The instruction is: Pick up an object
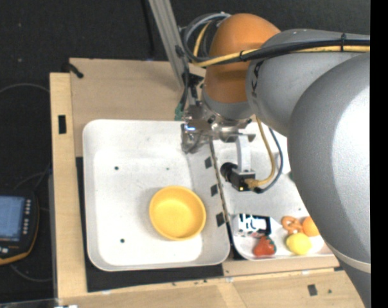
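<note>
We see two white bins on the bench. Left bin point(104, 172) holds 1 yellow bowl point(176, 212), upright, lying below and a bit left of the gripper point(193, 133), well apart from it. Right bin point(281, 252), mostly hidden by the arm point(322, 108), sits below-right of the gripper w/ 4 small items at its near edge: 1 strawberry point(264, 247), 1 lemon point(298, 243), 1 orange piece point(302, 224), 1 black-and-white pkg point(253, 223). Gripper hangs over the left bin's far right corner; open or closed, we can't tell.
</note>
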### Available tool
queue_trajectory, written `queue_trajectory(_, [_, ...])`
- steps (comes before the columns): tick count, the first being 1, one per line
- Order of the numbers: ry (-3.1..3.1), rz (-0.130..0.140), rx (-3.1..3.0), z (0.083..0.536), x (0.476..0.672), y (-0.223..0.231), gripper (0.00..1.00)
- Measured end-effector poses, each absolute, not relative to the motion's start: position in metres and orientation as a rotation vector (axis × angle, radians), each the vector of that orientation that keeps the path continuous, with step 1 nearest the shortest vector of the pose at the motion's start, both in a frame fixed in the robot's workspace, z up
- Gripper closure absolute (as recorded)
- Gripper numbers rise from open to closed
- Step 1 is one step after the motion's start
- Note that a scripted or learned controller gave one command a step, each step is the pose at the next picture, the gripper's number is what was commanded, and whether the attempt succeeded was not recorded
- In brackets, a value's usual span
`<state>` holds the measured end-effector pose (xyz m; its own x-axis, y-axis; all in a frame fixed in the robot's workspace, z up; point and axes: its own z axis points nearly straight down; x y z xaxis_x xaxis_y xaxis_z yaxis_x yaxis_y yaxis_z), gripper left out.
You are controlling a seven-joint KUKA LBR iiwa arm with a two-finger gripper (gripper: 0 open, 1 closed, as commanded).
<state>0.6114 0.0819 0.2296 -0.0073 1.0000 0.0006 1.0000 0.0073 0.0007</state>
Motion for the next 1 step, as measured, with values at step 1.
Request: queue_trajectory(1, [2.224,-0.002,2.216,0.2303,0.6114,0.0781,0.0])
